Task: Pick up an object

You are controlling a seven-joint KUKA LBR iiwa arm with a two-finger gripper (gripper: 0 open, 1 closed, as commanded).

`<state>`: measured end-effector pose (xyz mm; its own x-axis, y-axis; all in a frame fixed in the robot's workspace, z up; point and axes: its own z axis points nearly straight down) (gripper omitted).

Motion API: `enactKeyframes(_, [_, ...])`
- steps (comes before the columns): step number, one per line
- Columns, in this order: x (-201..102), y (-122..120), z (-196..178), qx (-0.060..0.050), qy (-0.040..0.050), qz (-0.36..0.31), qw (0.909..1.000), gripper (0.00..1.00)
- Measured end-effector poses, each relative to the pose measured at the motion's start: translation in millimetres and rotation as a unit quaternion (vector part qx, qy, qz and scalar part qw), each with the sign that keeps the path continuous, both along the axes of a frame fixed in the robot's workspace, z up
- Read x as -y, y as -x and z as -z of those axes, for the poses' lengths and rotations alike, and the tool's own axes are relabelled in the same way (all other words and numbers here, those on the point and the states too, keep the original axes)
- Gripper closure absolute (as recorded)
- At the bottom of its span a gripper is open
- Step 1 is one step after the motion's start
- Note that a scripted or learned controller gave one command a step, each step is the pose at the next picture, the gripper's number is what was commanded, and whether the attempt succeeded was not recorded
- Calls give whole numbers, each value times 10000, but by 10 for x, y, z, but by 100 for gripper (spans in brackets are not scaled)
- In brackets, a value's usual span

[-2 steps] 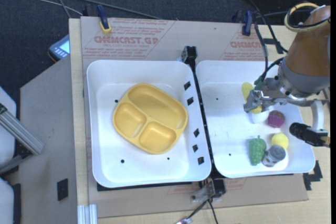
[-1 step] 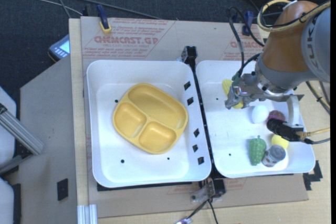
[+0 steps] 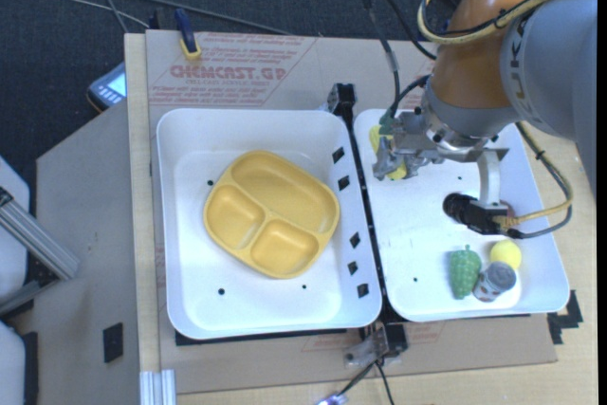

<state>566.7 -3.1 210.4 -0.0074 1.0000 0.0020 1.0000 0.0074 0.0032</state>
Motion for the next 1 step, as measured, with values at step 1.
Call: enactKeyframes(1, [-478,-34,-29,-11,-1,8,10000,100])
